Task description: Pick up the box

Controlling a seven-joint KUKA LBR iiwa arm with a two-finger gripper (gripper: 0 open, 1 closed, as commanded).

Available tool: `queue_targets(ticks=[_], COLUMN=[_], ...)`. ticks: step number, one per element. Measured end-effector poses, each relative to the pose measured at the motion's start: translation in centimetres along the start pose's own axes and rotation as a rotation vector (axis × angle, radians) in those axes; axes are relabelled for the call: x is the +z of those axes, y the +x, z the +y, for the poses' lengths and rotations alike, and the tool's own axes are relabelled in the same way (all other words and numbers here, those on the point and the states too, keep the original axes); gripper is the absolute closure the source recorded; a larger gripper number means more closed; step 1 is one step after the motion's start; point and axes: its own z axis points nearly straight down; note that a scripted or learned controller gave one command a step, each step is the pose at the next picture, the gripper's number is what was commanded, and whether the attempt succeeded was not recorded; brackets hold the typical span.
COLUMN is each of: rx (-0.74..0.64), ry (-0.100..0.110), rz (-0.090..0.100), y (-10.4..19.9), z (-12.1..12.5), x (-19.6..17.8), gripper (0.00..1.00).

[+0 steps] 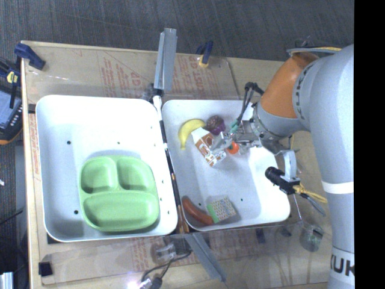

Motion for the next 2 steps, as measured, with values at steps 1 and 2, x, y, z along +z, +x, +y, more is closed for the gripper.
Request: queue_targets(ticks=[1,2], rx=[-0.053,-0.128], ry=[0.003,0.0], rz=[0.001,-0.001], y=[1.9,0.2], z=[0.9,-4.7], x=[4.8,-4.9], gripper=[0.0,0.0])
